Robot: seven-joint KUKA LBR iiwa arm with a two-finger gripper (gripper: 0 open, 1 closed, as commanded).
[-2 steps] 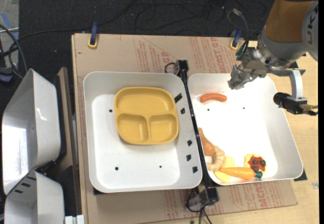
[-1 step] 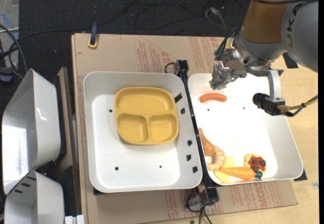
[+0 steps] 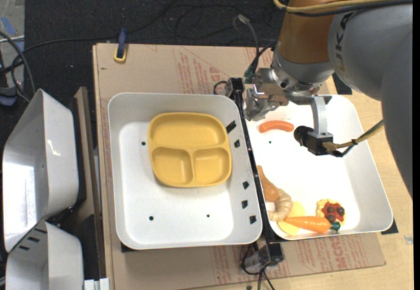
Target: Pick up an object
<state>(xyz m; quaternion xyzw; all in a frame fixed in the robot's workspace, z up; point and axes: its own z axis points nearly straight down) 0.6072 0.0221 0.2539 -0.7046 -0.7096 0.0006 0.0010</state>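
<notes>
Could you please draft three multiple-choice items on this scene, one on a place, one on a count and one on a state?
1. Where does the yellow divided plate lie?
A. left bin
B. right bin
C. the cardboard

2. How many compartments does the plate have?
A. two
B. three
C. five

3. How does the orange sausage lie?
A. inside the plate
B. loose on the right bin floor
C. stacked on the carrot

Key: 1 A, it sits in the left bin; 2 B, ridges mark three wells; 3 B, white floor shows all round it, far from the carrot.
</notes>
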